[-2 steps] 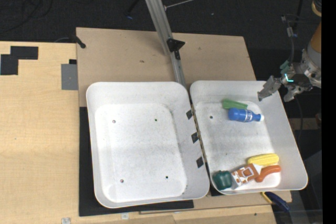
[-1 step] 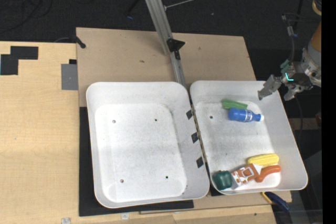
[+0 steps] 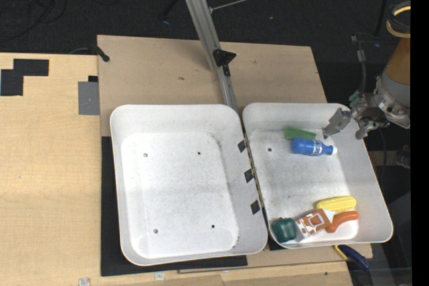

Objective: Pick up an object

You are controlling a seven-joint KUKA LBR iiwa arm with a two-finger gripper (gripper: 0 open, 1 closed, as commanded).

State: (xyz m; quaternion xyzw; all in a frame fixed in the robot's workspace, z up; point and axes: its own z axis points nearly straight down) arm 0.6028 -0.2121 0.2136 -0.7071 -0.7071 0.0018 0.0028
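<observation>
In the right bin (image 3: 335, 177), a blue bottle (image 3: 311, 148) lies beside a green piece (image 3: 299, 134) near the far side. A yellow corn-like toy (image 3: 336, 203), an orange-and-white item (image 3: 323, 220) and a dark green cup (image 3: 286, 230) rest by the near edge. My gripper (image 3: 350, 123) hangs over the bin's far right rim, its fingers spread and open, nothing between them. It sits just right of the blue bottle, apart from it.
The left bin (image 3: 177, 181) lies beside the right one, with black clips (image 3: 249, 175) along the shared rim. A slanted metal rail (image 3: 203, 27) rises behind the bins. Wooden bench surface (image 3: 47, 164) extends left.
</observation>
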